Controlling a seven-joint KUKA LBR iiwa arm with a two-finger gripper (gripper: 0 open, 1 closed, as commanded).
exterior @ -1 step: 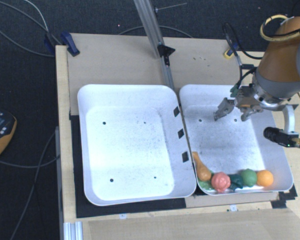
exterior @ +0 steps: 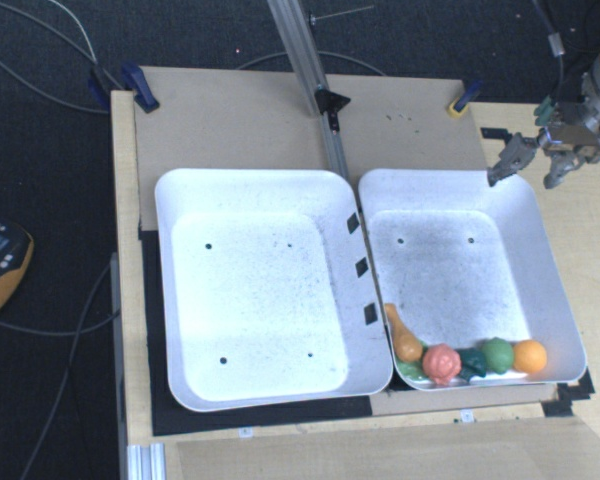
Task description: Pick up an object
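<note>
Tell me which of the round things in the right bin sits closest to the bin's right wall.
The round orange ball, last in the row along the near edge of the white right bin. The round green ball and the round pink ball lie further left.

4 small objects lie in a row along the near edge of the right bin [exterior: 540, 258]: an orange carrot-like piece [exterior: 402, 336] tilted at the left, a pink ball [exterior: 441, 363], a green ball [exterior: 497, 354] and an orange ball [exterior: 530, 356]. Neighbours sit close, roughly touching.
</note>
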